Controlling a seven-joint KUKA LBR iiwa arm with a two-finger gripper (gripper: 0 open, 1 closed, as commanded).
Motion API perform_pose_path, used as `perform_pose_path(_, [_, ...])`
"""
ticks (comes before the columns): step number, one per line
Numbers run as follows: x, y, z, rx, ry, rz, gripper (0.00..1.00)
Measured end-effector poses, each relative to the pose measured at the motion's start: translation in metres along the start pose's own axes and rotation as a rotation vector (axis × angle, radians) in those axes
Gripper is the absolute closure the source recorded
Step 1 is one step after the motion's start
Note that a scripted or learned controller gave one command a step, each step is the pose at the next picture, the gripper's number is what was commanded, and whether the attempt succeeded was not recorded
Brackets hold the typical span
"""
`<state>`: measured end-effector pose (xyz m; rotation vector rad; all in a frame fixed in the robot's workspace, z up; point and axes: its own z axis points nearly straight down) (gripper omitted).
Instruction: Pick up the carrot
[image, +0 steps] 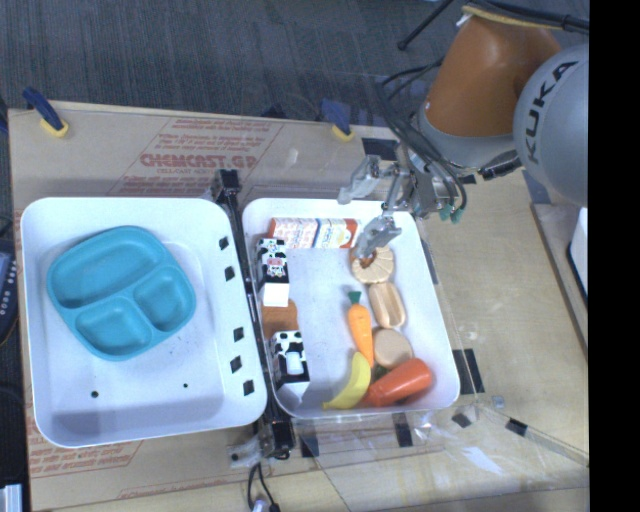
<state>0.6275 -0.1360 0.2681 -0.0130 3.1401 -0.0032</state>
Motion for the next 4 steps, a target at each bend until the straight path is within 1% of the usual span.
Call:
perform_pose_path(1, [0.07, -0.03, 0.115, -0.003, 0.012, 0.023, 0.0])
perform_pose_path(2, [0.08, -0.03, 0.177, -0.002, 0.002, 0.098, 0.0])
perform_pose_path(3, [0.077, -0.028, 0.164, -0.001, -0.003, 0.089, 1.0])
perform_pose_path(4, [0.098, 0.018, 0.117, -0.003, 0.001, 0.271, 1.0])
